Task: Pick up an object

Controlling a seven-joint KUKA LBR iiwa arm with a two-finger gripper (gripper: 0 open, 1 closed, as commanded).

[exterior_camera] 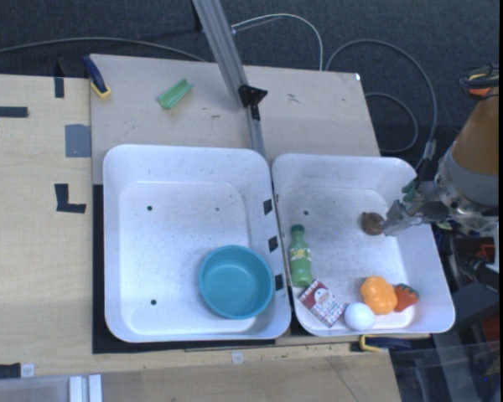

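Brown object (pixel 371 223) lies in right bin (pixel 339 174), touching the fingers (pixel 394 222).

A green bottle (pixel 299 256) with a yellow label lies along the left wall of the right bin (pixel 344 167). Below it rests a small red-and-white packet (pixel 321 302), then a white egg (pixel 359 316), an orange pepper (pixel 377 295) and a red tomato (pixel 406 296) clustered at the bin's near edge. A small brown ball (pixel 371 223) sits toward the right side.
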